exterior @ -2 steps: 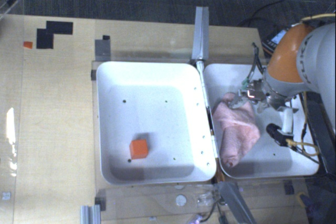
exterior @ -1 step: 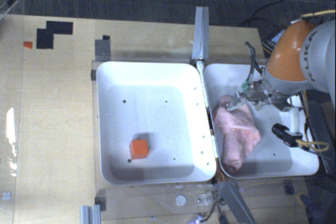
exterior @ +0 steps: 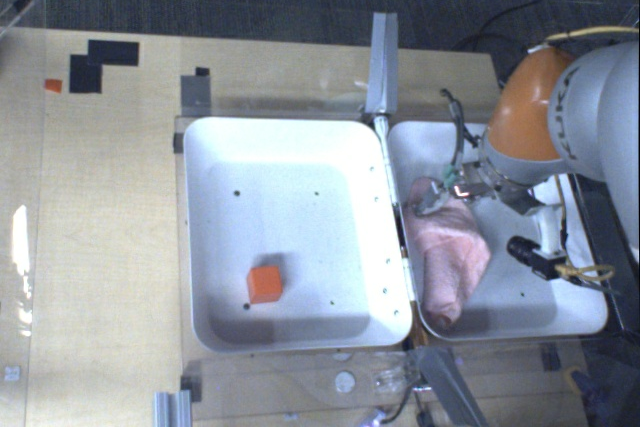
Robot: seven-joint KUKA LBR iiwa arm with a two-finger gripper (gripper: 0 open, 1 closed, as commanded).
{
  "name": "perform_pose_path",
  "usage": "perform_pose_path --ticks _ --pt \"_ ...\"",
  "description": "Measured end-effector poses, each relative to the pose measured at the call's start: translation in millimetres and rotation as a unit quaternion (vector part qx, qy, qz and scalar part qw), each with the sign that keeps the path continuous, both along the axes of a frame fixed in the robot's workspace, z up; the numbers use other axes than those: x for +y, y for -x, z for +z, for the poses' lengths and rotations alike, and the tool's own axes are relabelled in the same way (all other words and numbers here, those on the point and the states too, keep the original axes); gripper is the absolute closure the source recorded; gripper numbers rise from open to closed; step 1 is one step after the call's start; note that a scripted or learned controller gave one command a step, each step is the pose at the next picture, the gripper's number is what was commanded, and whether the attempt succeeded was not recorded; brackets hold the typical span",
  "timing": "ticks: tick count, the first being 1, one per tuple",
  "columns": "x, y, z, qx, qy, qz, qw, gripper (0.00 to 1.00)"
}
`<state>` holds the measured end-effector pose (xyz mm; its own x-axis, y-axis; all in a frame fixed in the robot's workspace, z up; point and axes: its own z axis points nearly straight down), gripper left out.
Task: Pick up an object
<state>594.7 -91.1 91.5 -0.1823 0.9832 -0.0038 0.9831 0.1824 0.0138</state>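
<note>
A crumpled pink cloth (exterior: 448, 255) lies in the right bin (exterior: 565, 310), against its left wall. My gripper (exterior: 437, 195) is low over the cloth's upper end, reaching in from the right under the orange band of the arm. Its tips sit at the cloth's top edge. An orange block (exterior: 265, 284) rests in the left bin (exterior: 290, 150), toward its front left.
A grey metal divider post (exterior: 381, 65) stands between the bins at the back. Black cables and a black fitting (exterior: 535, 255) hang off the arm over the right bin. Black and orange markers (exterior: 90, 65) lie on the wooden bench at far left.
</note>
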Motion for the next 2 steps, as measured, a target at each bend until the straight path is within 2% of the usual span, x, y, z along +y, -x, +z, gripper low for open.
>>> perform_pose_path --ticks 1,2 --pt "2.1 -3.3 13.1 -0.005 -0.0008 0.001 1.0 1.0" --pt "2.0 -3.3 13.2 -0.005 -0.0007 0.001 1.0 0.0"
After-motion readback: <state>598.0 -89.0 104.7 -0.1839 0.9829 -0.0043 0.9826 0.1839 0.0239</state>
